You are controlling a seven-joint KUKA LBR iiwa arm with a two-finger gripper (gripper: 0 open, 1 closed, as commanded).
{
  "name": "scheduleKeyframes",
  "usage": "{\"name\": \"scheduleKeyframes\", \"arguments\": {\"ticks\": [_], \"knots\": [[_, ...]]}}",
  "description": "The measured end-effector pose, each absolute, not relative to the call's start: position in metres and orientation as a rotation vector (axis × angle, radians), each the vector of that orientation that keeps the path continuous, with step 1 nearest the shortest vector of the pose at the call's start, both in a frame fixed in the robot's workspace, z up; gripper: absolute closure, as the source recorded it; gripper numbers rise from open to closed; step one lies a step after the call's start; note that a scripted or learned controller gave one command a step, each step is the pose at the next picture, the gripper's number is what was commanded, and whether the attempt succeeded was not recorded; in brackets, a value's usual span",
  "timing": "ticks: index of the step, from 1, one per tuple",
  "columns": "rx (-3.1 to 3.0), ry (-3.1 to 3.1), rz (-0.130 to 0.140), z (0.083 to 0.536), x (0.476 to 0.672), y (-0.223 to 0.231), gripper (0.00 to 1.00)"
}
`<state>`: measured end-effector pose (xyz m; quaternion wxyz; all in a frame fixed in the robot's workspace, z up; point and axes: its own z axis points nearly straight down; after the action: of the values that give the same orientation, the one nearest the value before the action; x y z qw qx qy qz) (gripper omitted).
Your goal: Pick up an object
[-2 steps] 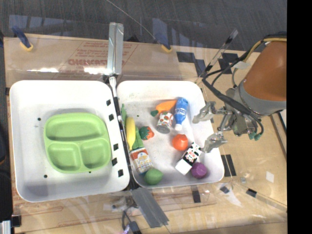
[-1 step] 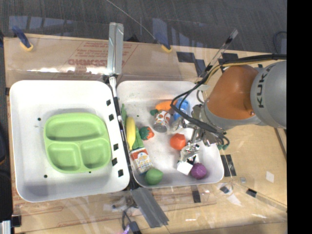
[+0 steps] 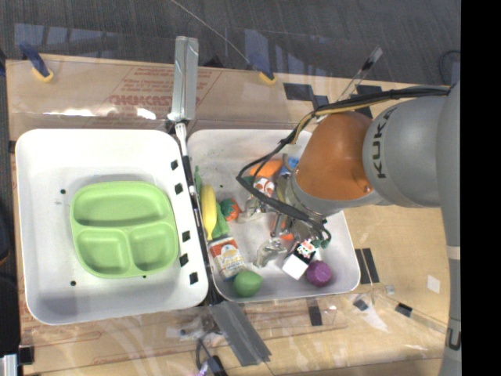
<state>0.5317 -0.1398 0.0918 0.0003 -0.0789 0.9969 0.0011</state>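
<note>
toys (image 3: 235, 245) in right bin (image 3: 348, 269); green tray (image 3: 123, 228) in left bin (image 3: 39, 210)

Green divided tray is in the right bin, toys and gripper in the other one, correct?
Not quite: the camera view shows the green divided tray in the left bin. The toys, such as the banana, and the gripper are in the right bin.

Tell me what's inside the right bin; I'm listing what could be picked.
In the right bin: a yellow banana, green ball, purple ball, small carton, white block and an orange item. The arm covers the bin's upper right part.
</note>
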Motion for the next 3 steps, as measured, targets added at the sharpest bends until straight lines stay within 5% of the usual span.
{"name": "scheduleKeyframes", "arguments": {"ticks": [1,2,3], "knots": [[-0.257,3.128,0.000,0.103,0.533,-0.140,1.00],[0.131,3.135,-0.001,0.172,0.496,-0.127,1.00],[0.171,3.131,-0.001,0.234,0.516,-0.112,1.00]]}}
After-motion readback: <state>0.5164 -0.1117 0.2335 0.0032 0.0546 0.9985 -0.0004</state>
